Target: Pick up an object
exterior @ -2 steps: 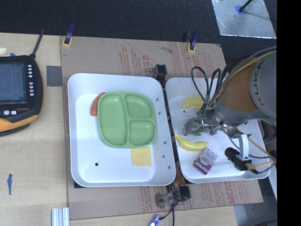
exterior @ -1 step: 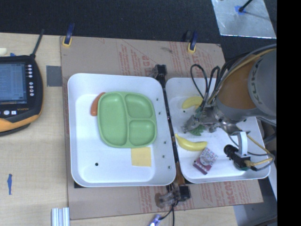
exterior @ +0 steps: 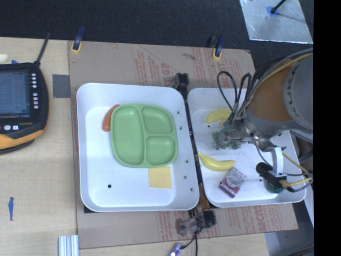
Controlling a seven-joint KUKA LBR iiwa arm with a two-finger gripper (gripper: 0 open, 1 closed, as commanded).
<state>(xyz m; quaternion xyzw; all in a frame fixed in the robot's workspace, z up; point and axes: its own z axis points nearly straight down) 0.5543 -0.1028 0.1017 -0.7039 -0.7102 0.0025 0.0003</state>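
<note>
In the right bin (exterior: 248,193) lie three small things. The lower banana (exterior: 216,163) is short, bright yellow and gently curved. It lies flat and nearly crosswise, its left tip close to the bin's left wall and its right end darker at the stem. The upper banana (exterior: 216,116) is the same yellow, but its right part is hidden behind black cables and the wrist. A packet (exterior: 233,182), white with dark red at its lower end, lies tilted just right of and below the lower banana's stem end. The claw (exterior: 226,136) hangs over the bin floor between the two bananas, at the end of the grey and orange arm (exterior: 277,97) that comes in from the right. The upper banana is just beside it, up and to the left. The lower banana lies near it on the opposite side, with a strip of bare white floor between them, and the packet is farther off the same way. Nothing can be seen gripped in the claw, and I cannot tell whether it is spread or pressed together. The left bin (exterior: 93,159) holds a green divided plate (exterior: 143,135) and, just below it, a flat yellow square (exterior: 160,177).
</note>
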